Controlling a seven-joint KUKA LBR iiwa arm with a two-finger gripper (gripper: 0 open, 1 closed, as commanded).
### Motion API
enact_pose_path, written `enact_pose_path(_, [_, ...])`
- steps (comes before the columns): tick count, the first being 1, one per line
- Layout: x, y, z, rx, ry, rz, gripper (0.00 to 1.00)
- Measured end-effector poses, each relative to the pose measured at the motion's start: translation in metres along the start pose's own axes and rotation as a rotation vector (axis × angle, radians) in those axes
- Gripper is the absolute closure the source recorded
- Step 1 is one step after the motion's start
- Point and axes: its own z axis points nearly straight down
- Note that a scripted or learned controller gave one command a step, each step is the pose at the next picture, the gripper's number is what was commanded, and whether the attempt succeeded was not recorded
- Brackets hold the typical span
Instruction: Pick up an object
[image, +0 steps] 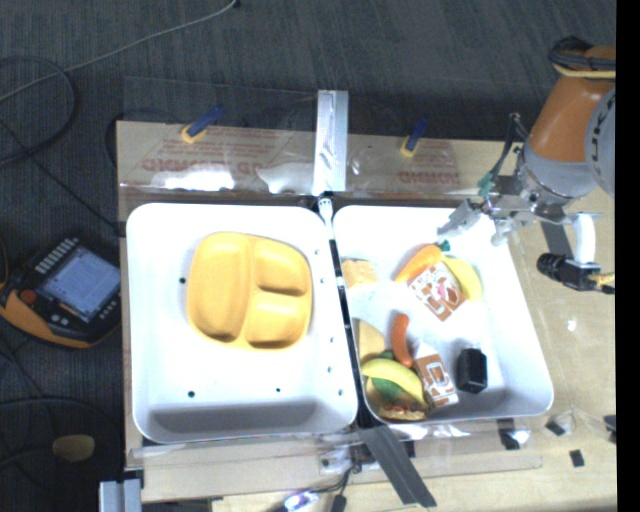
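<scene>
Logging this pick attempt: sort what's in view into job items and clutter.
Job: gripper; right bin items: banana, black block, orange carrot, snack packet.

Clutter: yellow tray in left bin; handheld pendant; blue-yellow clamps.

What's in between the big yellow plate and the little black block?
Between the yellow plate and the black block, the camera view shows the bins' divider, a carrot and a small carton.

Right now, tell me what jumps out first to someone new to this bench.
The big yellow divided tray lying in the left bin grabs the eye first. Next comes the jumble of small things in the right bin, among them a banana and a black block. The arm's tool hovers over that bin's far right corner.
</scene>
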Motion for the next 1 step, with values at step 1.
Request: enact_pose_path(1, [0.0296, -0.0085, -0.0046, 0.002, -0.002, 0.320, 0.00])
